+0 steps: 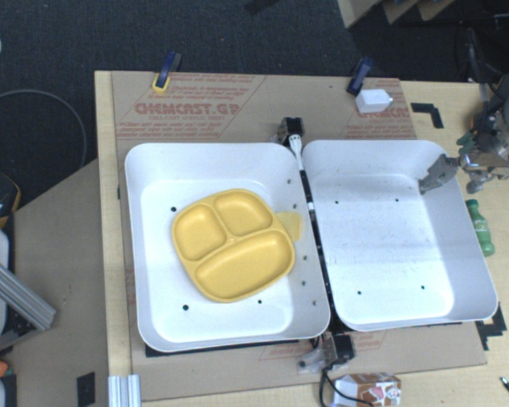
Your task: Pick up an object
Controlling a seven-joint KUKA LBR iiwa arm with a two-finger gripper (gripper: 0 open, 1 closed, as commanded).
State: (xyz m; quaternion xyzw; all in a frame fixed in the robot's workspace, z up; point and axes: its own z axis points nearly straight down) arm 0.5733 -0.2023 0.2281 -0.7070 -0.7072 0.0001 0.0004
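A yellow divided plate [232, 244] with three compartments lies flat in the left white bin [153, 172], a little left of its middle. A small green bottle-like object [481, 227] lies by the right rim of the right white bin [382, 312]. My gripper [455, 178] hangs over the upper right corner of the right bin, just above the green object and far from the plate. It is open, with nothing between its fingers [435, 174].
A black divider with cables [305, 195] runs between the two bins. A white block [373, 101] and clamps sit on the board behind them. Small items [369, 390] lie at the front edge.
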